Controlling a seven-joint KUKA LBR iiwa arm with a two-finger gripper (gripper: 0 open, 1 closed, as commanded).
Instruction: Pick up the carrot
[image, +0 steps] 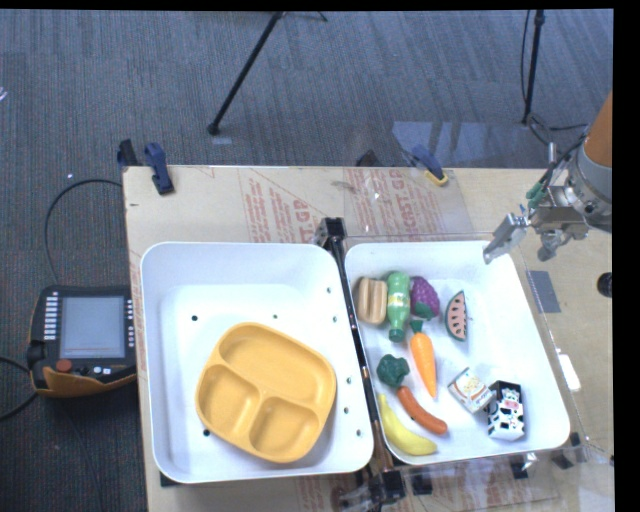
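The carrot (423, 361), orange with a green top, lies lengthwise in the middle of the right bin (530, 330), its tip pointing to the front. A broccoli (392, 371) touches its left side. My gripper (523, 245) hangs above the right bin's far right corner, well behind and to the right of the carrot. Its two fingers stand apart, open, with nothing between them.
Around the carrot lie a bun (372, 299), green cucumber (399, 303), purple grapes (425, 296), watermelon slice (457, 315), orange-red sausage (422, 412), banana (405, 430), small box (467, 388) and milk carton (507, 410). A yellow divided plate (265, 392) sits in the left bin (170, 300).
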